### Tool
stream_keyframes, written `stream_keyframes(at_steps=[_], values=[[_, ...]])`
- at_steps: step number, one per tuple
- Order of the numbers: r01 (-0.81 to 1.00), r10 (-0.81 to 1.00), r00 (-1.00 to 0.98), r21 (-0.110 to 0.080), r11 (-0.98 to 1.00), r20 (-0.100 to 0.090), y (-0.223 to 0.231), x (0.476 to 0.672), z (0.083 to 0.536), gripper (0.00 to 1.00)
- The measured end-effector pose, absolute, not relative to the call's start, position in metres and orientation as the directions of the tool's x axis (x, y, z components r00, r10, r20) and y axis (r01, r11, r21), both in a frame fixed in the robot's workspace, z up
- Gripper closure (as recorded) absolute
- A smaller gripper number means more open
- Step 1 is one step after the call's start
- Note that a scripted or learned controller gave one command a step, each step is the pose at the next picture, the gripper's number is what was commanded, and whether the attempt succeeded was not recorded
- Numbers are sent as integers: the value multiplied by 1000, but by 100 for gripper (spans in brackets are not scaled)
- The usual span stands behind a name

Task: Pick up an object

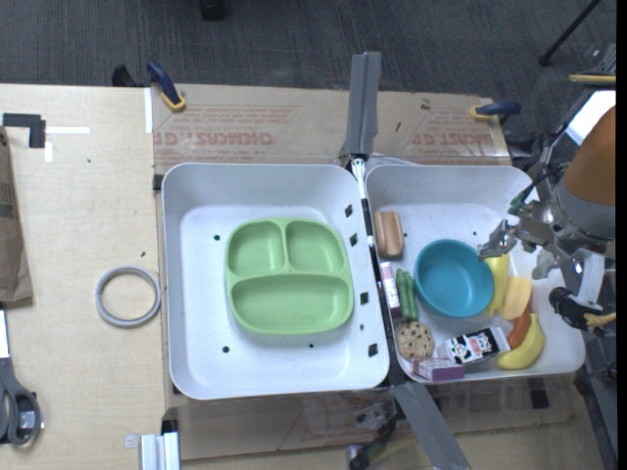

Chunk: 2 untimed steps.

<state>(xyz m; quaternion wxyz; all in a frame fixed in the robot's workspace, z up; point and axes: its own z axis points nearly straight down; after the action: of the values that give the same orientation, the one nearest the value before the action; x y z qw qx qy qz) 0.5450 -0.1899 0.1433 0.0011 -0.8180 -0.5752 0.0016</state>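
My gripper (506, 237) hangs over the right side of the right bin (441, 186), at the end of the grey arm with the orange band (600, 169). It sits just above a yellow piece (499, 271) beside the blue bowl (454, 278). Around the bowl lie a tan block (390, 233), a green item (407, 296), a cookie (414, 340), a black-and-white carton (474, 346), a pink box (437, 368), a second yellow piece (516, 297), an orange carrot (520, 325) and a banana (523, 349).
The left bin (186, 262) holds a green divided plate (289, 275). On the bench to the left lie a grey tape ring (127, 295), scissors (16, 414) and a brown bag (12, 233). Clamps (168, 86) hold cardboard behind the bins.
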Motion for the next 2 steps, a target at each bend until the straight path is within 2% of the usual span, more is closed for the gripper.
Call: stream_keyframes(at_steps=[1,2], values=[[970,970,245,-5,-245,5,-200,548,91,0],[969,969,247,-4,-247,0,-203,547,100,100]])
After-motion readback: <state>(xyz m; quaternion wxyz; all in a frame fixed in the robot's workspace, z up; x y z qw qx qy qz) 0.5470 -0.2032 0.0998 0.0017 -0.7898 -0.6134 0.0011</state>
